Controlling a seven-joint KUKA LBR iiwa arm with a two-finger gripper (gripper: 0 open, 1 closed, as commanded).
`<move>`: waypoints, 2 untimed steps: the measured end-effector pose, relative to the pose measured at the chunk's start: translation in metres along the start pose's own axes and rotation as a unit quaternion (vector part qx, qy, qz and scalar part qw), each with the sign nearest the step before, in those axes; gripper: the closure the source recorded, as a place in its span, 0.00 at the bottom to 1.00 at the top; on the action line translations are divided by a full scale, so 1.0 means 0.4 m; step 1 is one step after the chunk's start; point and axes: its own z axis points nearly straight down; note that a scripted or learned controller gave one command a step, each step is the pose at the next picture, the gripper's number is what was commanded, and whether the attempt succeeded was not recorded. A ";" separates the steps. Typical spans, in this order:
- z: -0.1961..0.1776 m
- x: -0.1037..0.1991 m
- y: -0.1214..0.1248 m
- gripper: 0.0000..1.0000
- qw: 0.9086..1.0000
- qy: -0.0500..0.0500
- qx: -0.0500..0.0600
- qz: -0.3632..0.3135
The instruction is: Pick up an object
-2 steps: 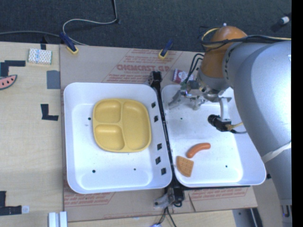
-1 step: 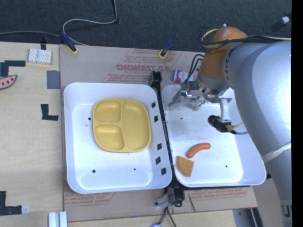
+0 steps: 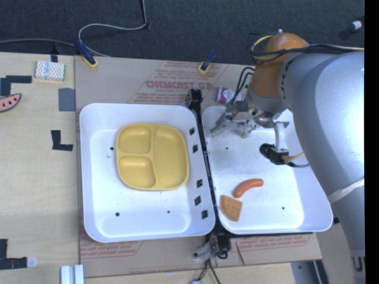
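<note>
- Orange against white plastic, a toy sausage (image 3: 247, 187) lay near the middle of the right bin (image 3: 308, 218), with a waffle-like toy wedge (image 3: 231, 207) just beside it toward the front, both loose and within reach, likely so either could be taken.
- Gripper (image 3: 240, 122) hung over that bin's back part, well apart from both toys; it carried nothing that I could see, and its grasp I could not tell.
- Yellow divided plate (image 3: 152, 157) sat in the left bin (image 3: 95, 218), out of the arm's way.
</note>
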 end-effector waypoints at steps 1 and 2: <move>0.000 -0.003 0.000 0.00 1.000 0.000 0.000 0.000; 0.000 -0.001 0.000 0.00 1.000 0.000 0.000 0.000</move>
